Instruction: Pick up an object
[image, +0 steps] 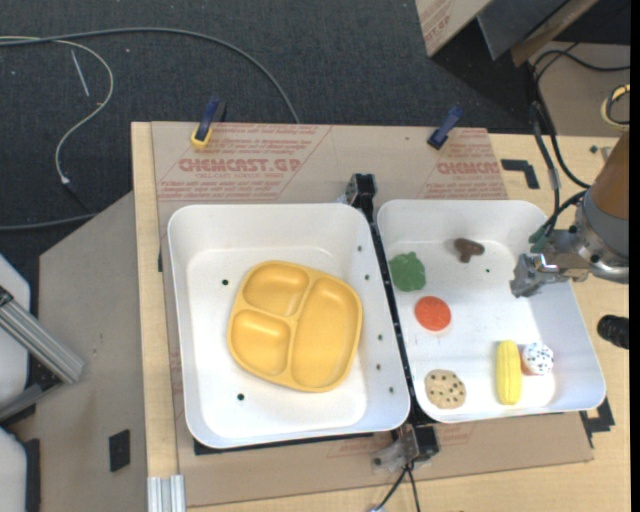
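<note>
White bins sit side by side on the worktop (300, 140). Nearest in the right bin (570, 400) lie a cookie (445, 389), a yellow corn cob (508, 372) and a small white spotted piece (538, 359) touching it. Beyond them are an orange-red disc (433, 314), a green lump (407, 271) and a small brown piece (466, 248). The jaws (527, 277) hang over the bin's right part, apart from all of these; how wide they stand I cannot tell. A yellow divided plate (295, 325) fills the left bin (200, 260).
</note>
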